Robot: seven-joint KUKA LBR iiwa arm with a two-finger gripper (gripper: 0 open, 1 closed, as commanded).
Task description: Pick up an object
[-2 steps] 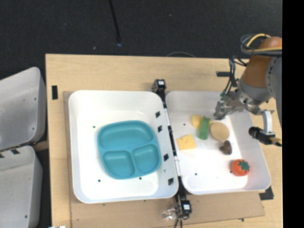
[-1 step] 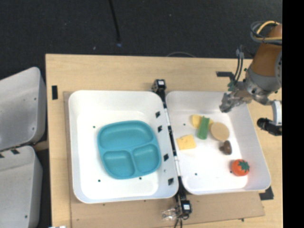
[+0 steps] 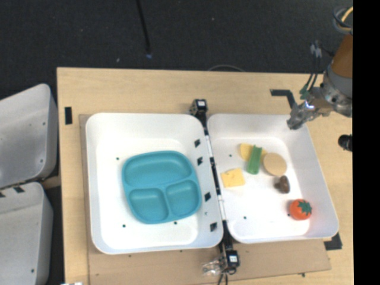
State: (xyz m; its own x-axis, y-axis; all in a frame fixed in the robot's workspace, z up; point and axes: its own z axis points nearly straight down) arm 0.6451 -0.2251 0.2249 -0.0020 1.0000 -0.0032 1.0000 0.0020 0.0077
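Over the right bin's [image 3: 320,177] far right corner, the arm [image 3: 335,82] reaches in from the right, its tool [image 3: 295,119] angled down-left above the rim; whether it is released or clenched, I cannot tell. In that bin lie a green stick [image 3: 254,159], long axis near-far, a yellow wedge [image 3: 233,178], a tan disc [image 3: 275,164] and a red tomato [image 3: 300,209].

My arm [image 3: 339,70] is cut off at the picture's right edge, so only the wrist end shows; my end effector [image 3: 295,120] is too small and blurred to tell how its fingers stand; the green piece [image 3: 254,159] covers part of the yellow piece [image 3: 245,151] beneath it; the small brown thing [image 3: 282,184] is too blurred to name.
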